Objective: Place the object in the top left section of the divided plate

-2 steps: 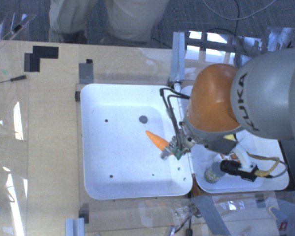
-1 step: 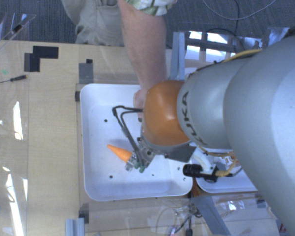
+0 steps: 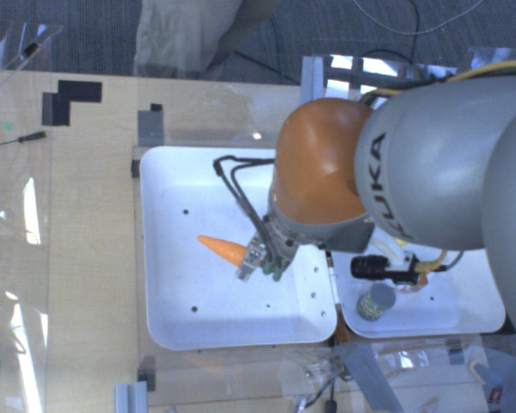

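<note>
Carrot [image 3: 221,248] lies in left bin [image 3: 168,317], claw [image 3: 260,265] touching its end

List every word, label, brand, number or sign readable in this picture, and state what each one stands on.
"KUKA": black letters on the grey arm, running up its casing beside the orange band.
Small tags at the bench's lower corners: too small and blurred to read.
The left bin, the carrot and the small can in the right bin show no legible text.
</note>
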{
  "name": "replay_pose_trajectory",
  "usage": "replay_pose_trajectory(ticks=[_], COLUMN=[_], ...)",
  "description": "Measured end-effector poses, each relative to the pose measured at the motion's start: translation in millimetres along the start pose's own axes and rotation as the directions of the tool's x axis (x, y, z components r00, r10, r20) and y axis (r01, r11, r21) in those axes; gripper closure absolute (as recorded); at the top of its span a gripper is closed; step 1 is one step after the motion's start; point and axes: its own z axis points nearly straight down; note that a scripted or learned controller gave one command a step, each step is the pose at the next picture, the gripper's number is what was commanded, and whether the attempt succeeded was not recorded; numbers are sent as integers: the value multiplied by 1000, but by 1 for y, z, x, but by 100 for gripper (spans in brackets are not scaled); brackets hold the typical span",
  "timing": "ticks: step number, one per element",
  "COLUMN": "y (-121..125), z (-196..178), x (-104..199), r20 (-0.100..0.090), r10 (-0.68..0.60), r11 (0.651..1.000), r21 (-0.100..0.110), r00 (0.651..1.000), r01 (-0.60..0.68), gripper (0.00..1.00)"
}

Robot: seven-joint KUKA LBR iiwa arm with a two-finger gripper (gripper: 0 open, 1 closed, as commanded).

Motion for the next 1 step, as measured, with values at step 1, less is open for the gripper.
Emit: replay_pose_trajectory(ticks=[1], y=[0], z=[0], x=[0], r20=[0], r10=[0], r11=[1000], r21=[0], r00=[1000], r01=[0], gripper=[0])
